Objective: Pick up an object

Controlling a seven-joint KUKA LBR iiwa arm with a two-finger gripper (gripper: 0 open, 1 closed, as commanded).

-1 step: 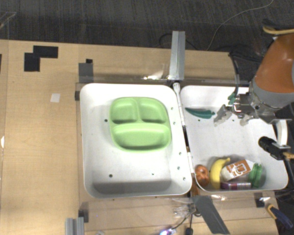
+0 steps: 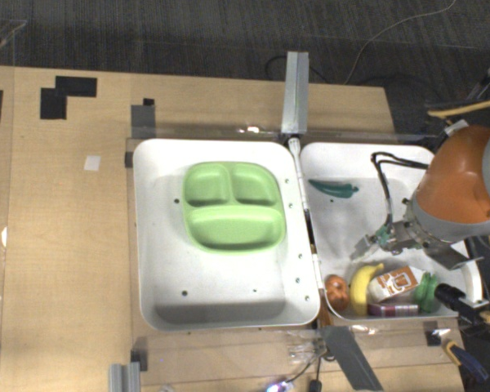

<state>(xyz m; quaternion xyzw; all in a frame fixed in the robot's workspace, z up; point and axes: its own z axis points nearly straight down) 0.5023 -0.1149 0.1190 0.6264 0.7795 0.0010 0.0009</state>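
— Where are you, seen from the overhead camera?

— My gripper (image 2: 381, 239) hangs in the right bin (image 2: 343, 219), reaching in from three o'clock. My jaws look spread apart, with nothing between them.

— And the things to pick?

— Crowded at the bin's six o'clock edge, just below me: a red apple (image 2: 336, 287), a yellow banana (image 2: 363, 285), a small carton (image 2: 397, 282), a green toy (image 2: 425, 292). A teal piece (image 2: 335, 189) lies toward eleven o'clock.

— The left bin (image 2: 159, 243)?

— A green divided plate (image 2: 232, 205).
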